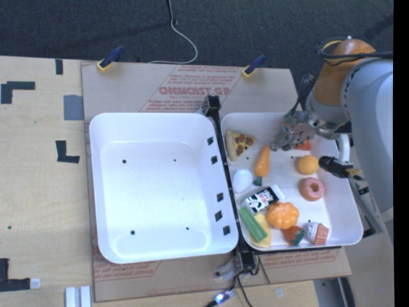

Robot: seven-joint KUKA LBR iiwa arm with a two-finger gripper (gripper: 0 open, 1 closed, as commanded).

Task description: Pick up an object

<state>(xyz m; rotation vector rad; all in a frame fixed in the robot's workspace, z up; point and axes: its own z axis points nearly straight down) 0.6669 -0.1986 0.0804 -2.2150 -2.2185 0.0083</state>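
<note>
Currently the hand (pixel 293 136) sits low over the upper part of the right bin (pixel 355 234), reaching in from the right. Whether it is spread, pressed together or pinching anything cannot be told at this scale.

Candidate objects all lie in the right bin. A small red item (pixel 304 145) lies just beside the hand, partly hidden by it. A carrot (pixel 262 161) lies near the hand, to its lower left. A pizza slice (pixel 239 143) rests by the divider between the bins. An orange ball (pixel 308 164) and a doughnut (pixel 312 188) lie below the hand. A white egg (pixel 242 180), a black-and-white carton (pixel 262 200), a pumpkin (pixel 282 215) and a green stick (pixel 252 224) crowd the lower left corner.

Handling judgement: these look like light, rigid toy foods.
- Carrot: take across the thick middle, jaws square to its long axis; the taper may let it slip.
- Ball and egg: smooth, round, liable to roll out of a pinch.
- Pizza slice: flat, hard to get under.

The left bin (pixel 102 130) stands on the worktop (pixel 38 184).
</note>
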